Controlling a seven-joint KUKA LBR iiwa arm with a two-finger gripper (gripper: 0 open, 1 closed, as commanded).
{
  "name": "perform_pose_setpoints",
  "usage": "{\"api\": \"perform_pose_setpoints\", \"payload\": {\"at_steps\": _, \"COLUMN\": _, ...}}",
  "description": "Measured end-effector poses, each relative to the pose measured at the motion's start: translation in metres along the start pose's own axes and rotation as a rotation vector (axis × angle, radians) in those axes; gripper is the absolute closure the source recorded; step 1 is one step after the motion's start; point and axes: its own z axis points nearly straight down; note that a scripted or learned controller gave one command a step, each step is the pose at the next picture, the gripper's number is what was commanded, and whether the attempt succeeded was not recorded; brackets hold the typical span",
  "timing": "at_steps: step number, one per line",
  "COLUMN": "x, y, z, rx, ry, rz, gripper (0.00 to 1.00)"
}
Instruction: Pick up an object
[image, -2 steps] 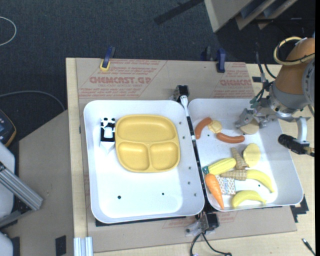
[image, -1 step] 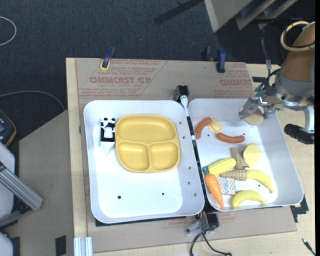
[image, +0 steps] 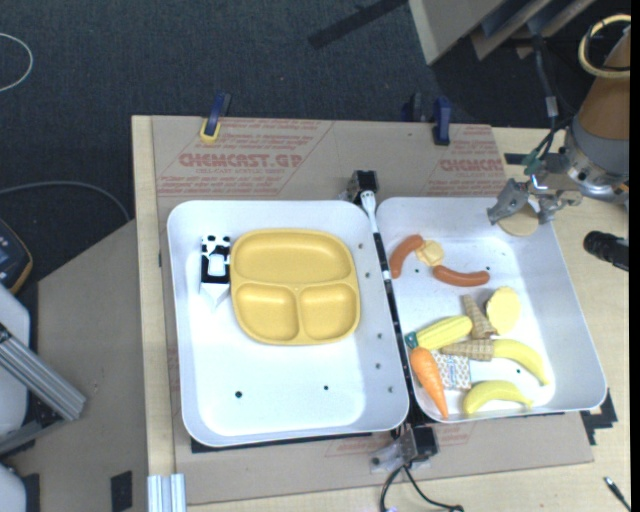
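Hovering over the right bin's upper right corner, the gripper is spread open and holds nothing; the toy sausage lies below and left of it, well apart.

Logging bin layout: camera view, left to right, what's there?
Small black-and-white item → yellow divided plate → orange sausage → carrot → red sausage → tool, at the right bin's far right corner.
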Motion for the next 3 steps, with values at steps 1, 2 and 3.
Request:
{"api": "perform_pose_setpoints", "payload": {"at_steps": 1, "x": 0.000, "y": 0.001, "z": -0.032, "rx": 0.001, "ry": 0.000, "rz": 0.001, "gripper": 1.00}}
{"api": "perform_pose_setpoints", "payload": {"at_steps": 2, "x": 0.053, "y": -0.021, "z": -0.041, "rx": 0.009, "ry": 0.005, "rz": -0.003, "gripper": 1.00}}
{"api": "perform_pose_setpoints", "payload": {"at_steps": 3, "x": 0.096, "y": -0.051, "z": -0.047, "rx": 0.010, "ry": 0.005, "rz": -0.002, "gripper": 1.00}}
